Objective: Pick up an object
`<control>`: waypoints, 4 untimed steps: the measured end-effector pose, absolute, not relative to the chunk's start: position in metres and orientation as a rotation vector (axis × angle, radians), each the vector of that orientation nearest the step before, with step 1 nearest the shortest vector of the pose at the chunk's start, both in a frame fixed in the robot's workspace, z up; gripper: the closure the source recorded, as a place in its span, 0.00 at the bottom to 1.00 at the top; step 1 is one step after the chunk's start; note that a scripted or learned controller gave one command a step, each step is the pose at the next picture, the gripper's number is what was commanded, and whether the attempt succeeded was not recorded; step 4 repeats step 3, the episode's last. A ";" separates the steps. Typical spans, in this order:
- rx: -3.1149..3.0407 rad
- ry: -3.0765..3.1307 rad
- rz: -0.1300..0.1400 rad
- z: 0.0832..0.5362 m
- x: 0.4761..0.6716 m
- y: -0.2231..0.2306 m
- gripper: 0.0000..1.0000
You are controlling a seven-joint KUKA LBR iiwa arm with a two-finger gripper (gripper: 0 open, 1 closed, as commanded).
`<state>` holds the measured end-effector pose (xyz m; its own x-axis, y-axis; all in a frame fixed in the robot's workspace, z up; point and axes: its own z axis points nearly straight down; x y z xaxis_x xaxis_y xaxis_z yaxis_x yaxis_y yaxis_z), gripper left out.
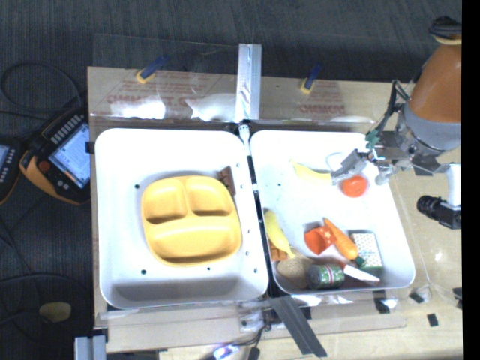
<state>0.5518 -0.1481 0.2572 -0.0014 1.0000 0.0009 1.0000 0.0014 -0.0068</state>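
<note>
The pincer (360,165) hangs open just above the tomato (355,186) near the right bin's (401,235) far wall. Being round, the tomato may roll away as the fingers close.

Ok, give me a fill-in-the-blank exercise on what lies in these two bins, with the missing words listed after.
1. The yellow divided tray lies in the ____ bin as the camera sees it.
2. The small round object beside the gripper is ____ in colour.
3. The carrot lies in the same bin as the ____ banana.
4. The arm reaches in from the camera's ____.

Missing words: left; red; yellow; right
</note>
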 end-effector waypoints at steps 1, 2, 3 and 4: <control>-1.994 -2.442 -0.009 0.108 0.531 -0.192 0.00; -1.649 -2.668 0.002 0.127 0.613 -0.133 0.00; -2.196 -2.254 -0.008 0.087 0.622 -0.154 0.00; -2.196 -2.254 -0.008 0.087 0.622 -0.154 0.00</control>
